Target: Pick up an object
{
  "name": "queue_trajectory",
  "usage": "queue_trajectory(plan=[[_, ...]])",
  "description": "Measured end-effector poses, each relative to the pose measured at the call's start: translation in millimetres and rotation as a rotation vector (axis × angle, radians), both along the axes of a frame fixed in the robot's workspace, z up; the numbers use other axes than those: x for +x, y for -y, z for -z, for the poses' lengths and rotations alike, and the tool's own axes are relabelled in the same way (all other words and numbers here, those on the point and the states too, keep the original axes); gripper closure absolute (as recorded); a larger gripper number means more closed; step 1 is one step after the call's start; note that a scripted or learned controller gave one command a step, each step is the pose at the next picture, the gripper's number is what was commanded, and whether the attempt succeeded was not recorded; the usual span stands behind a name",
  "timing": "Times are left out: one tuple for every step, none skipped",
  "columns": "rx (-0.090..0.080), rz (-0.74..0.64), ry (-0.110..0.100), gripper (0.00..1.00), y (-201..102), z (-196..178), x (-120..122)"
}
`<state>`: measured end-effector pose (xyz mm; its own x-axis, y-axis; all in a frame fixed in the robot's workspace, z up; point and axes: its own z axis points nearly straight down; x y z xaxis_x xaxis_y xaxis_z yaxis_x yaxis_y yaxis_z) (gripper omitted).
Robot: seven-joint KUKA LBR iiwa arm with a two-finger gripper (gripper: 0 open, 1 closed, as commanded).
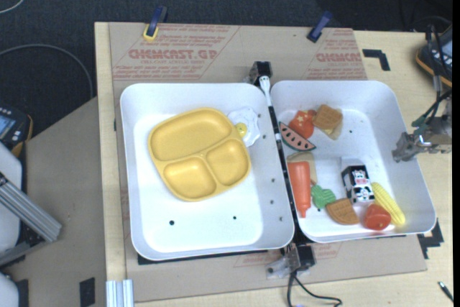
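Observation:
The right bin (374,101) holds several toy foods: a watermelon slice (293,138), a red piece (303,123), a brown toast (328,119), an orange carrot (300,185), a green piece (323,195), a black-and-white toy (357,183), a yellow corn cob (389,203), a red tomato (376,218) and a brown wedge (343,212). A small grey metal part that looks like my gripper (411,146) sits at this bin's right rim, apart from the toys. Nothing is seen held in it.
The left bin (136,176) carries a yellow divided plate (198,154) with a small white-and-yellow egg toy (243,126) at its upper right edge. Blue clamps (154,23) hold the cardboard at the back. Cables and a dark orange-edged part (437,57) hang at the far right.

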<state>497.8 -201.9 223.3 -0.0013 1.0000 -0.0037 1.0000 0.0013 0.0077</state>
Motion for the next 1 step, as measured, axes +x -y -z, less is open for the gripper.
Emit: queue_trajectory(plan=[[0.002, -0.005, -0.002, 1.00, -42.9, -8.1, 44.5]])
